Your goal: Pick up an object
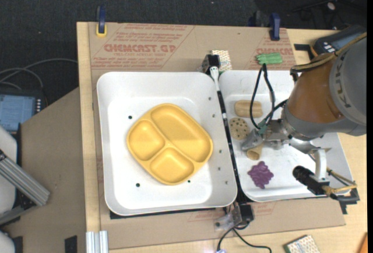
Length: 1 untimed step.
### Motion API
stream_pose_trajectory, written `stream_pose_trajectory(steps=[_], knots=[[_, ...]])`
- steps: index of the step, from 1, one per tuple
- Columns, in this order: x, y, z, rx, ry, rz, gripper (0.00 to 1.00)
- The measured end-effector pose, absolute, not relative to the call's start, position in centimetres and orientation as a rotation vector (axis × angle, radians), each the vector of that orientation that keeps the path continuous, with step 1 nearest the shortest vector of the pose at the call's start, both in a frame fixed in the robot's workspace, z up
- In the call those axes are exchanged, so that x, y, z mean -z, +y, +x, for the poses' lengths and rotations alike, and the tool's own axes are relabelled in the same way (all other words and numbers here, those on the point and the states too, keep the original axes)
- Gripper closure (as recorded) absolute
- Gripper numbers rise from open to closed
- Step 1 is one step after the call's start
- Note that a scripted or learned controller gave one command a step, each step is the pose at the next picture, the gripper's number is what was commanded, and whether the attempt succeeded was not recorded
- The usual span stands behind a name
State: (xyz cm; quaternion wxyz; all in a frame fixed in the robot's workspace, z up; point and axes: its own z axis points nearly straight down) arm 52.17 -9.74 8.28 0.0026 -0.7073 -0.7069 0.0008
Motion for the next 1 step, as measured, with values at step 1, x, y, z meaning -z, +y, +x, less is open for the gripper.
stream_pose_trajectory(steps=[1], knots=[[-9.53,-9.95,52.45,0.003,-2.222,-2.228,1.0]])
